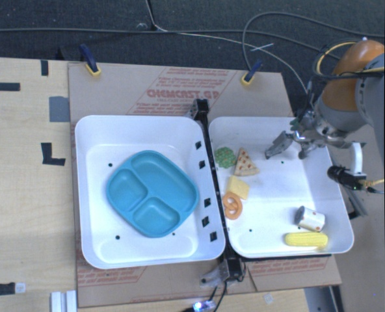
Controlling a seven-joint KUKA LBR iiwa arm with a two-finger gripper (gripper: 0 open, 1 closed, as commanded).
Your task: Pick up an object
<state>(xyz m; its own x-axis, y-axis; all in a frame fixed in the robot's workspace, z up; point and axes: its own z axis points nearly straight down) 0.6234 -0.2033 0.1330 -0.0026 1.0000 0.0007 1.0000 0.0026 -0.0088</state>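
Note:
My gripper (289,151) hovers over the upper right part of the right bin (270,130), its two fingers spread open with nothing between them. The toy food lies to its left and below. A green leafy piece (225,156) and a pizza slice (245,164) sit by the bin's left wall. Under them lie a yellow cheese wedge (238,188) and a pretzel (231,205). Near the bin's front right corner a small grey and white can (309,219) lies on its side, with a yellow corn cob (305,240) just in front of it.
The left bin (92,142) bears a blue divided plate (152,192). A black divider (209,174) runs between the two bins. Cables loop above the arm's orange band (356,60) at the right. Both bins rest on cardboard (179,90) held by clamps.

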